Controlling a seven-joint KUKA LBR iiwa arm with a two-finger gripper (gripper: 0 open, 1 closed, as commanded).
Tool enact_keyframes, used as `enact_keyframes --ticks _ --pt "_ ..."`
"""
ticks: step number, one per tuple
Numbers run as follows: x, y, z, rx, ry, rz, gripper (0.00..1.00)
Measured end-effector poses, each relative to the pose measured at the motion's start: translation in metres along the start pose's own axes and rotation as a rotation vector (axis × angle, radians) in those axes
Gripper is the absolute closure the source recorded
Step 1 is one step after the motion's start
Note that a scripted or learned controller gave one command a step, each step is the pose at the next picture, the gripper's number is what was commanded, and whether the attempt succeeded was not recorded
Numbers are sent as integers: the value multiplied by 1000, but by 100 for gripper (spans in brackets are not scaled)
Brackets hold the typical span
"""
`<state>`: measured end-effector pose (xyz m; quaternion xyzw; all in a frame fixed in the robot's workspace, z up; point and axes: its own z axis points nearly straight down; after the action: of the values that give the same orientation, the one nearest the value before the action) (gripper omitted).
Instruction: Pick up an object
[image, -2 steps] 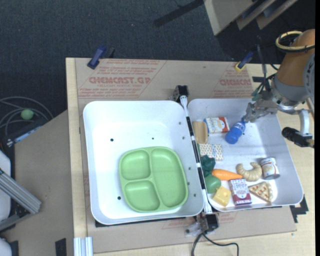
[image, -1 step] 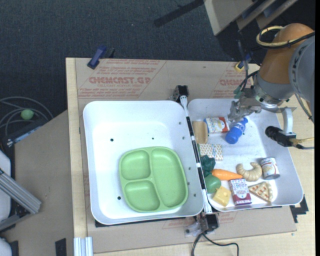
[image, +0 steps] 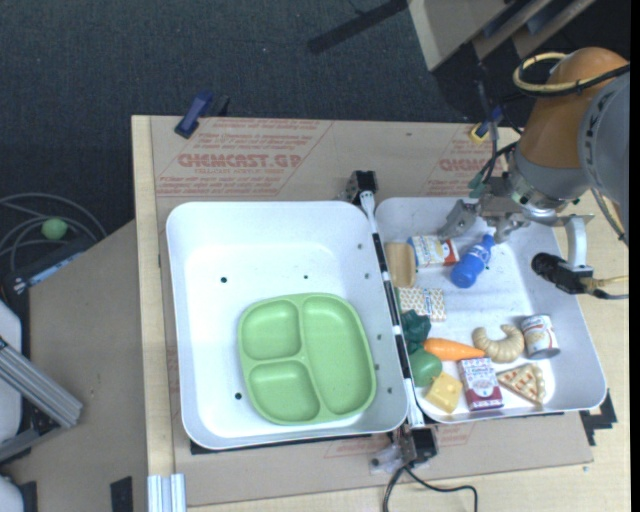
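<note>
The gripper (image: 484, 222), fingers spread, sits right above the blue bottle (image: 470, 263), so it should drop straight down and pinch the bottle's middle, missing the carton (image: 433, 250) beside it.

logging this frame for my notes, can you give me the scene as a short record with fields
left bin: green divided plate
right bin: blue bottle, carrot, croissant, small can, pizza slice, red box
gripper: above the far end of the right bin, just over the blue bottle
held: nothing seen between the fingers
</note>
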<state>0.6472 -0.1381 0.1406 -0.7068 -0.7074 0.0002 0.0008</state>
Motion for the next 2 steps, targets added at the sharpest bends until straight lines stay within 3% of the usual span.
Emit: enact_keyframes --ticks 1,2 --pt "10 -10 36 -23 -9 0 0" --pt "-4 -20 45 -26 -15 3 0"
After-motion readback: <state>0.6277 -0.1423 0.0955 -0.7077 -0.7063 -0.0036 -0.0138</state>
